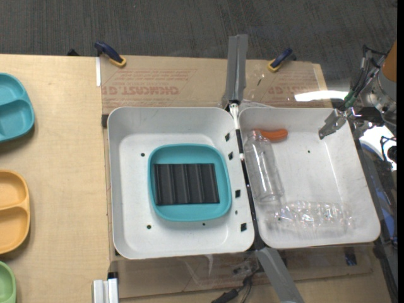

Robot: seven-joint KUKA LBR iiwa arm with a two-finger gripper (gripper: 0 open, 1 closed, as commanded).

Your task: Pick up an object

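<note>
In the right bin (353, 169) a clear plastic bottle (263, 166) lies along the left wall. A small orange piece (274, 133) sits just beyond its top end. A crumpled clear plastic item (312, 214) rests near the bin's front wall. My gripper (331, 124) hangs over the far right corner of this bin, apart from all three objects and with nothing visibly in it. The left bin (126, 169) holds a teal tray (188, 183) with a dark ridged insert.
Teal (12, 109), orange (11, 210) and green (5, 284) divided plates lie on the bench at the far left. Cardboard (164, 84) held by clamps (110, 53) lies behind the bins. Cables and the arm (379, 87) crowd the right edge.
</note>
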